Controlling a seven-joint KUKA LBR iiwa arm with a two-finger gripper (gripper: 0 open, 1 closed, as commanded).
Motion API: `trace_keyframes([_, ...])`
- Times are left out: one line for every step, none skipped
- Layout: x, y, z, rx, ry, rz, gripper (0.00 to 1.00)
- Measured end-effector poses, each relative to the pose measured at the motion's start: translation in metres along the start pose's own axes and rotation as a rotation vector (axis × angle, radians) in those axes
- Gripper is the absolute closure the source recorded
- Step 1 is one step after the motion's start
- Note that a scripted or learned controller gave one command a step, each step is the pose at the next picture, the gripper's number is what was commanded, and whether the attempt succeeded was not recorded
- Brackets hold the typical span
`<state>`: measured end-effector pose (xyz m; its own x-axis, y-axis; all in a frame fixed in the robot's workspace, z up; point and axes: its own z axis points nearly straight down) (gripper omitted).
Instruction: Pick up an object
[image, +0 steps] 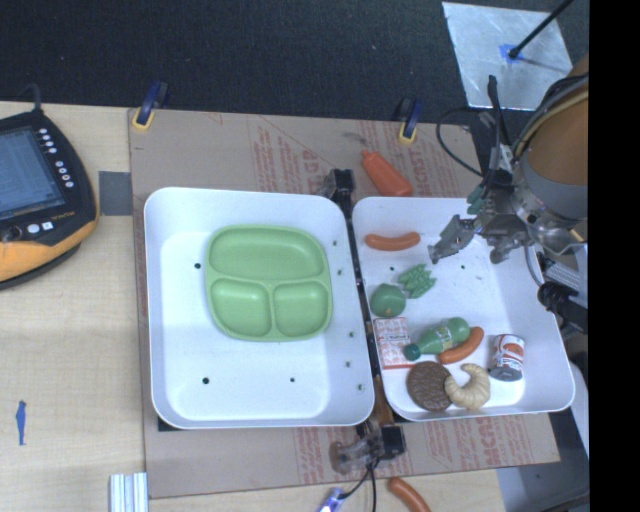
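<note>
Not yet picked. Gripper (470, 240) hovering over right bin (545, 345) far edge, jaws apart, holding nothing. Nearest: sausage (392, 240). Descent, closing, lifting left.

Bright, even light; slight softness

Arm: enters from the right edge of the camera view, upper right of the frame, grey housing with orange band (558, 135) visible above the wrist.
Wrist: angled down and to the left.
Gripper (473, 241): suspended at the upper right of the scene, fingers (450, 243) spread apart, nothing between them.
Cables: dark leads run along the wrist.
</note>
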<state>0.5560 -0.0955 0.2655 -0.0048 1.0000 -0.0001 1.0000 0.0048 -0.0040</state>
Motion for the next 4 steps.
trace_keyframes([-0.067, -0.075, 0.090, -0.001, -0.002, 0.000, 0.00])
trace_keyframes([-0.051, -0.006, 0.169, 0.000, -0.001, -0.002, 0.00])
trace_keyframes([-0.007, 0.058, 0.173, 0.000, -0.001, -0.003, 0.00])
trace_keyframes([-0.008, 0.058, 0.163, 0.003, -0.002, -0.004, 1.00])
